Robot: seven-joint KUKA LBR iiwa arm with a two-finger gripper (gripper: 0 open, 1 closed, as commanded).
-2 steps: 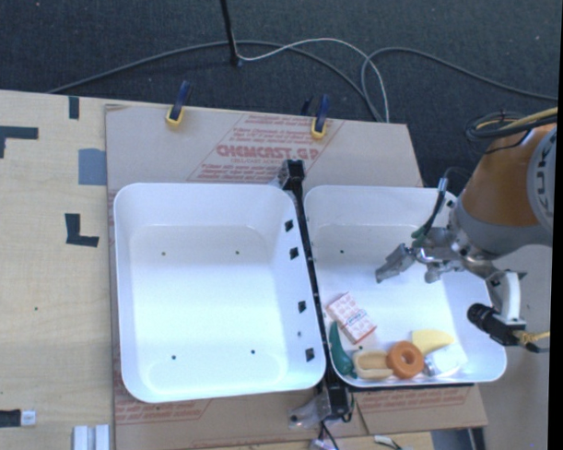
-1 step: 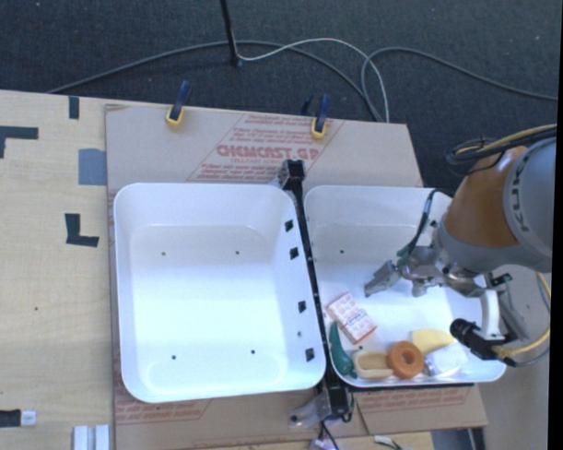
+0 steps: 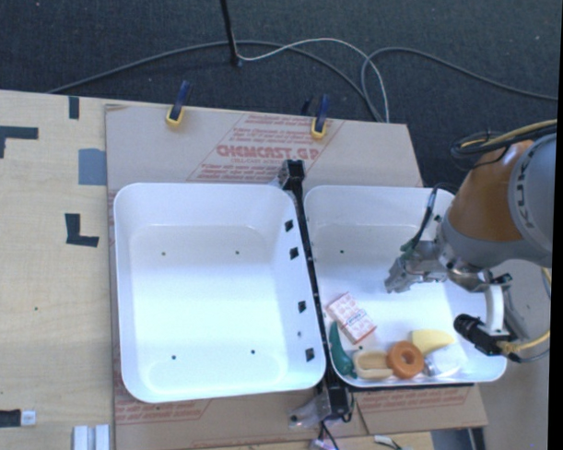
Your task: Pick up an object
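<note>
Camera view: nothing seems to be held by the end effector (image 3: 401,274), its tips too blurry to judge, so it must be lowered toward the orange ring (image 3: 407,359) in the right bin (image 3: 374,206).

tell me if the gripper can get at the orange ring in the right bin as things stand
Probably yes. The gripper hangs over the right bin, and the orange ring lies uncovered, though crowded by neighbours on both sides.
</note>
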